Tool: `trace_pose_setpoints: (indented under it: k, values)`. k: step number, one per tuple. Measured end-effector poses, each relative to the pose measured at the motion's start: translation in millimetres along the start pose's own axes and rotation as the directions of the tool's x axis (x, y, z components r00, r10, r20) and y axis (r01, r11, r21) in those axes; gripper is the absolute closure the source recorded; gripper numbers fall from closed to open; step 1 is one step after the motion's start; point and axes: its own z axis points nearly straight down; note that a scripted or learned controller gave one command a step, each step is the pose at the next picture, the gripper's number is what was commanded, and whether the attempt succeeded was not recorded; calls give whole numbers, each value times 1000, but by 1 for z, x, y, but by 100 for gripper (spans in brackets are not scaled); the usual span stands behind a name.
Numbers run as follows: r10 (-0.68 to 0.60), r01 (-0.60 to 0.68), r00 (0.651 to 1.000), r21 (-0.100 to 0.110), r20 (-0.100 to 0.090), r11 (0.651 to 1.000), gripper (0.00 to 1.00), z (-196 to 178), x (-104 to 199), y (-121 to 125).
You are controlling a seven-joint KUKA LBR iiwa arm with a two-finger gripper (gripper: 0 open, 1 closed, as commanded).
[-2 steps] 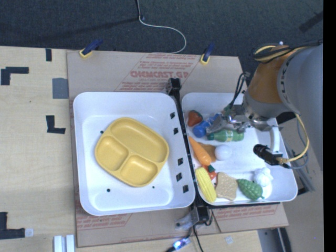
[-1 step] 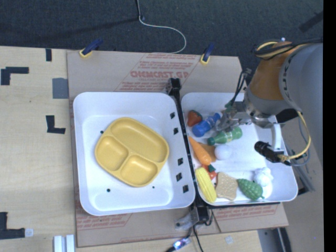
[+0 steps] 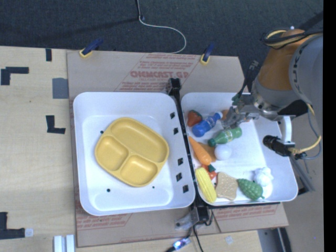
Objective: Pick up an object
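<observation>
Right, camera view: two white bins side by side on the surface (image 3: pixel 31 140). Left bin (image 3: pixel 84 140) has a yellow divided tray (image 3: pixel 131 151) lying flat near the middle.

Right bin (image 3: pixel 286 190) is cluttered. Along its left wall: red pepper (image 3: pixel 193 117) at top, blue bottle (image 3: pixel 206 125) just beside it, carrot (image 3: pixel 201 151) below, corn cob (image 3: pixel 205 185) at the bottom. Middle: green bottle (image 3: pixel 226 136) lying on its side, white ball (image 3: pixel 223 152) just under it. Bottom row: tan bread slice (image 3: pixel 227 186) touching the corn, green leafy piece (image 3: pixel 250 188) next, white lumpy item (image 3: pixel 263 176) at the right.

Arm (image 3: pixel 286 67) comes in from the right over the right bin's upper part. Tool (image 3: pixel 234 116) sits low over the bin, just above the green bottle's right end, with the blue bottle near on its left. Something orange shows at the tool tip, too small to identify. Cannot tell whether the tool is clenched or released, nor whether it touches anything; the fingers blur into the clutter.

Black cable (image 3: pixel 157 25) loops on the dark floor behind the bins.
</observation>
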Motion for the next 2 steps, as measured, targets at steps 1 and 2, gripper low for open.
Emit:
trace_pose_setpoints:
  k: [1, 2]
  values:
    - [-1, 1, 1000, -2, 1, 1000, 100, -63, 3, 3]
    - [0, 0, 1000, 4, 0, 1000, 100, -62, 4, 3]
